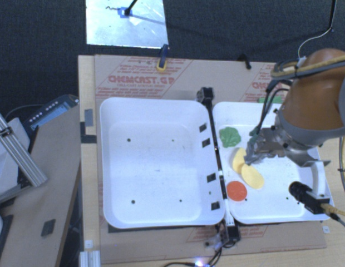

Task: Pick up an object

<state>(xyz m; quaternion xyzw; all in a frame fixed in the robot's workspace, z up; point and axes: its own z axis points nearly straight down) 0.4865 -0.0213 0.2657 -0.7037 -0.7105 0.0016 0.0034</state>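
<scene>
Nearest the lens: orange disc (pixel 236 191) at the front of the right bin (pixel 272 213), close by the divider. Just behind, two yellow pieces (pixel 252 177), with gripper (pixel 251 157) lowered right over them. Open or clenched: cannot tell, tips lost against the yellow. Green lump (pixel 230 136) farther back, apart. Left bin (pixel 114 166) alongside on the counter (pixel 133 77).

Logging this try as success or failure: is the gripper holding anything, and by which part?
It cannot be told. The gripper sits low over the yellow pieces in the right bin, but nothing is visibly lifted or clamped.
</scene>
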